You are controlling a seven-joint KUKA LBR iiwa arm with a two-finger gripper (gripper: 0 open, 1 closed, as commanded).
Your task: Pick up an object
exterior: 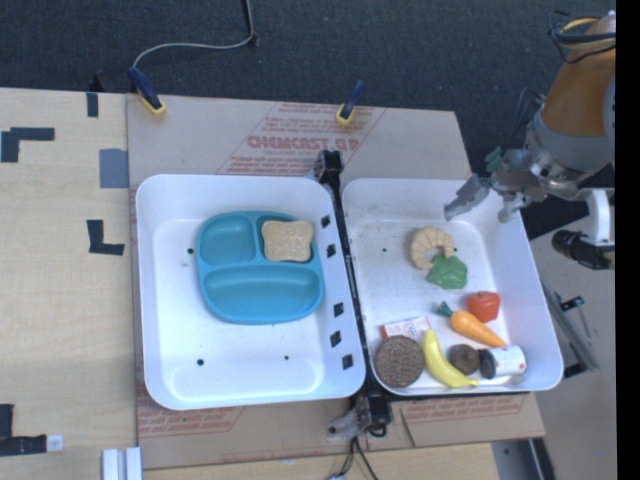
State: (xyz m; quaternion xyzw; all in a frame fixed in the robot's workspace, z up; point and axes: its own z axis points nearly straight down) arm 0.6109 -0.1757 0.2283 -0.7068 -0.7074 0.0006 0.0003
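My gripper hangs over the far right corner of the right bin, open, with nothing between its fingers. Below and left of it lies a pale croissant with a green broccoli piece touching it. Further toward the front are a red tomato, an orange carrot, a yellow banana, a brown round patty, a dark round piece, a white bottle with a dark cap and a small red and white box.
The left bin holds a blue divided plate with a slice of toast in its upper right compartment. A black divider with clips runs between the bins. Cardboard lies under both.
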